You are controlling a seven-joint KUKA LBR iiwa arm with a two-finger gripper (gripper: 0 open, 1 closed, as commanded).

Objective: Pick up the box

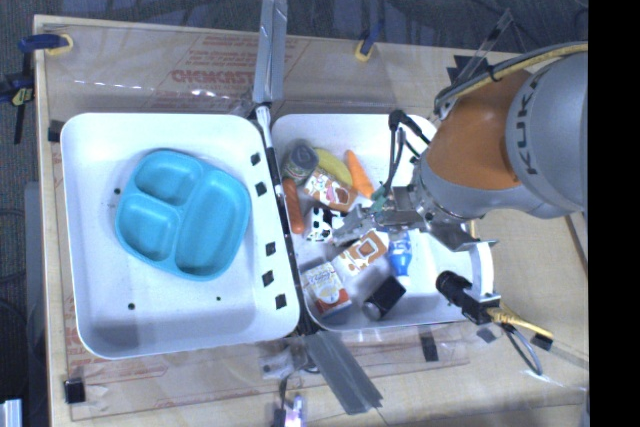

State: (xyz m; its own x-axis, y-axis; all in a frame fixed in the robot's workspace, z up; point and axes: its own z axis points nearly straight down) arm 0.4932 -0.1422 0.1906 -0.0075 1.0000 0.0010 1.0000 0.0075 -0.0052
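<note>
A small brown-and-white box point(362, 253) lies in the middle of the right bin point(330, 127), tilted, among other items. A second small carton point(325, 285) with a red label rests near that bin's front left corner. My gripper point(372, 215) hangs low over the bin, just behind and above the brown-and-white box, at the end of the grey arm with its orange band point(475, 150). Nothing is visibly lifted off the bin floor.
The right bin also holds a can point(300, 160), a banana point(330, 165), a carrot point(358, 172), a black-and-white spotted item point(320, 223), a blue bottle point(400, 257) and a black cylinder point(383, 295). In the left bin point(90, 295) lies a blue divided plate point(185, 213).
</note>
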